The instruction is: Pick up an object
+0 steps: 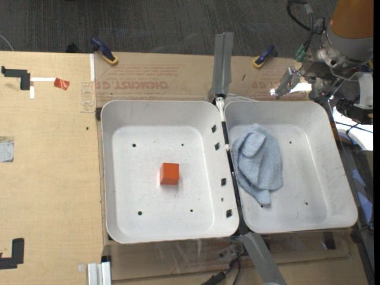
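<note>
Overhead slanted view of the surface [47,177] with two shallow white bins set side by side. The left bin [119,218] contains an orange block [170,174], lying flat on the bin floor a little below and left of the floor's centre, well apart from all four walls. The right bin [323,206] contains a crumpled pale blue cloth [259,162], bunched in the left half of that bin near the divider between the two bins, with one fold heaped on top at its upper end.

The arm [350,16] enters at the upper right corner. Its orange band is uppermost in the view, the grey wrist sits just beneath it, and cables loop off to its left. The claw [285,86] hangs at the end of the wrist, above the far rim of the right bin near that bin's upper right corner, angled down and to the left. Nothing lies between its fingers; whether they are spread or closed cannot be told from this angle. The claw is well apart from both the cloth and the orange block.

Two blue and yellow clamps [104,50] grip the far edge of the cardboard sheet [160,79] that lies behind the bins.
</note>
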{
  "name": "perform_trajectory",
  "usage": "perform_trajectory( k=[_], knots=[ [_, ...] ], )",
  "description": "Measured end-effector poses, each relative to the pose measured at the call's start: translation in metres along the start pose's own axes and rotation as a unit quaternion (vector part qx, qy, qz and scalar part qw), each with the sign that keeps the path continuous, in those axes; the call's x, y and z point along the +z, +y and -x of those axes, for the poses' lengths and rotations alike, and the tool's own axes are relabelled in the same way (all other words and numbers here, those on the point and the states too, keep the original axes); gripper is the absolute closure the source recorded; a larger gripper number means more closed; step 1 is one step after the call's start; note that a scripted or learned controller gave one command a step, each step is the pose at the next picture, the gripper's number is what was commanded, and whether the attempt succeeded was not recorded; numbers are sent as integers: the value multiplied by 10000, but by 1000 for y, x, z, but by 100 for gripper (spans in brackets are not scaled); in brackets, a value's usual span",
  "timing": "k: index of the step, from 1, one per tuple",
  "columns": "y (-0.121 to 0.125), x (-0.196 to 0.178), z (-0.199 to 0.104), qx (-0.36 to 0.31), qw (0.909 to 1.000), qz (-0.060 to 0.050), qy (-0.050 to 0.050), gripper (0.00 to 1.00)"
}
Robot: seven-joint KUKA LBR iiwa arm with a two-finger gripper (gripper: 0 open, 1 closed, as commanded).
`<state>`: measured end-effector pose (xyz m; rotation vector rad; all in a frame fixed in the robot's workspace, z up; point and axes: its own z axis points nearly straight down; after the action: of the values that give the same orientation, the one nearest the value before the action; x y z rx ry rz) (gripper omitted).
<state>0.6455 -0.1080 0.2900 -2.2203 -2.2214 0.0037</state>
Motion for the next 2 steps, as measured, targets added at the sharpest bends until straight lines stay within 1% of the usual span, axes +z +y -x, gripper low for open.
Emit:
perform_trajectory(
  k=[1, 2],
  knots=[
    [-21, 162, 1, 23, 10000, -6, 4, 0],
    [15, 195, 37, 148, 9999, 38, 0, 0]
  ],
)
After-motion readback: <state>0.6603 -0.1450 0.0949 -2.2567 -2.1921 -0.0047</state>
